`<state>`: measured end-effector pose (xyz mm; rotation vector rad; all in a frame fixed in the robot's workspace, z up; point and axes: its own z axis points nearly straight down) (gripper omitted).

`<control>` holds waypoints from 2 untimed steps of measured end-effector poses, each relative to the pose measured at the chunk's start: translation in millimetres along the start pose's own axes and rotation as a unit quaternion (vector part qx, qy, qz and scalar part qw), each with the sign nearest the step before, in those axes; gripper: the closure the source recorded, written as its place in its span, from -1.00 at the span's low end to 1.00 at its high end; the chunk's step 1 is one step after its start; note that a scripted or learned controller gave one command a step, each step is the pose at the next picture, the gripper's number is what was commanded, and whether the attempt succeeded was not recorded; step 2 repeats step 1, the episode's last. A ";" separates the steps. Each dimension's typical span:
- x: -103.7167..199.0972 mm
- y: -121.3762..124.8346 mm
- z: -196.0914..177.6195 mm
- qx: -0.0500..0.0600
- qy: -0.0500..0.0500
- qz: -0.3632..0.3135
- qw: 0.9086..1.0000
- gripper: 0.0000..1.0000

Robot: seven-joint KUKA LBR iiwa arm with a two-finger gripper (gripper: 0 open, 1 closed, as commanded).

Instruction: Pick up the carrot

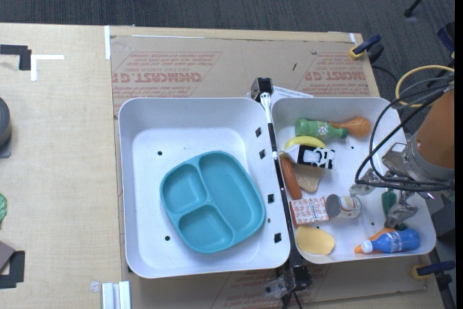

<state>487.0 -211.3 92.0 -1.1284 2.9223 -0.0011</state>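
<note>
The right bin (427,246) holds a heap of toy food. I take the carrot (291,176) to be the long orange-red tapered piece lying along that bin's left wall, beside the divider. My gripper (399,209) hangs low near the bin's right wall, under the grey wrist and its cables. It is far to the right of the carrot and just above a blue bottle (391,242) with an orange cap. A small green piece (391,198) shows at the gripper, and I cannot tell whether it is held.
Around the carrot lie a banana (304,143), a black-and-white block (315,156), a brown wedge (309,178), a red-and-white carton (308,210), a can (344,205) and a yellow piece (316,241). At the back lie a green bottle (320,129) and an orange lump (357,127). The left bin (137,155) holds a blue divided plate (211,200).
</note>
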 end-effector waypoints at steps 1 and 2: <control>-16.4 -26.7 0.6 0.000 0.000 0.102 0.995 -1.00; -16.4 -26.7 0.6 0.000 0.000 0.102 0.995 -1.00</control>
